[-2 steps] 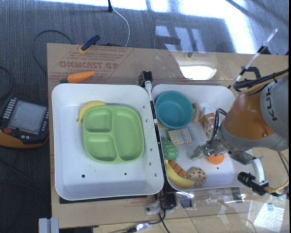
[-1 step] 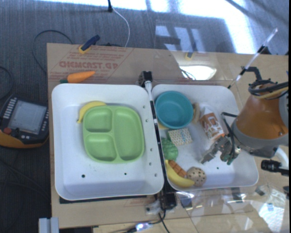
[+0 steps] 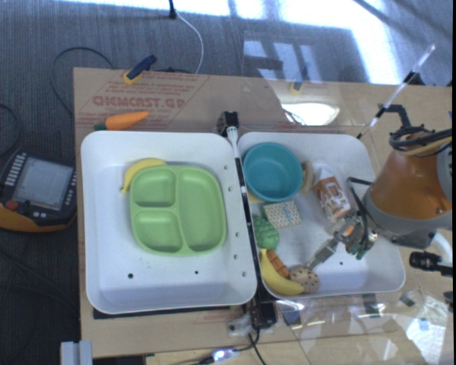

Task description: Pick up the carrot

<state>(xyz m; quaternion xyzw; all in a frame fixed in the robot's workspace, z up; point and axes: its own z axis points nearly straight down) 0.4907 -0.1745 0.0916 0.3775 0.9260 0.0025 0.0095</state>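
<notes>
The pincer (image 3: 317,260) is reaching low into the right bin (image 3: 380,280), its thin fingers pointing left toward the near corner. Whether those fingers are spread or closed, I cannot tell; nothing is showing between them. So the pick is looking not yet done.

A small orange stub, likely the carrot (image 3: 278,266), is lying in the near-left part of the right bin, resting against a banana (image 3: 277,282) and just beside a speckled cookie (image 3: 309,279). The pincer tips are sitting just right of that cluster, close to the cookie. What is left, by my judgement: settling over the orange piece, closing on it, and lifting it clear of its neighbours.

A second orange, tapered thing (image 3: 127,119) is lying on the counter (image 3: 213,97) beyond the left bin (image 3: 106,280), well apart from the arm.

The bins are looking like smooth, shallow white plastic with rounded corners. A glossy teal bowl (image 3: 272,172) is sitting at the far-left of the right bin, a checked block (image 3: 283,214) nearer. The left bin is carrying a matte green divided plate (image 3: 176,209) with another banana (image 3: 139,169) curving past its far-left edge.
</notes>
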